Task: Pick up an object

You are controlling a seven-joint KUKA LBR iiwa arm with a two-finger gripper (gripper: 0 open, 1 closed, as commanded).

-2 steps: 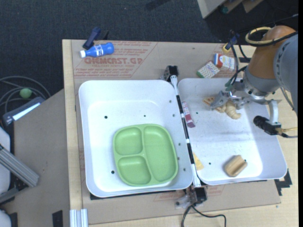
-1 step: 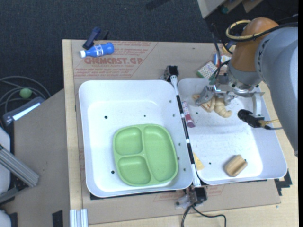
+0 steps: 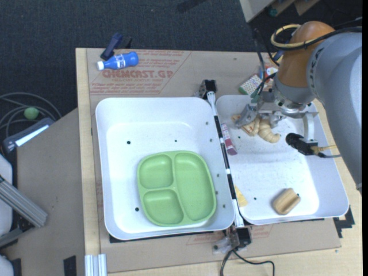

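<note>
Two white bins, side by side on the tabletop [image 3: 190, 68].

Left bin [image 3: 115, 125]: one green plate [image 3: 175, 187] with three compartments, lying flat at lower centre.

Right bin [image 3: 282, 165]: one tan roll [image 3: 285, 201] at lower right, one pale lumpy object [image 3: 264, 130] at the upper end, one pink strip [image 3: 229, 143] along the left wall, and one small yellow scrap [image 3: 240, 199] lower left.

One blue bottle [image 3: 118, 61] lies on the tabletop at the upper left of the frame.

The pincer [image 3: 249, 117] is over the right bin's upper end, at the lumpy object. Whether it is wide or narrow cannot be told.
</note>
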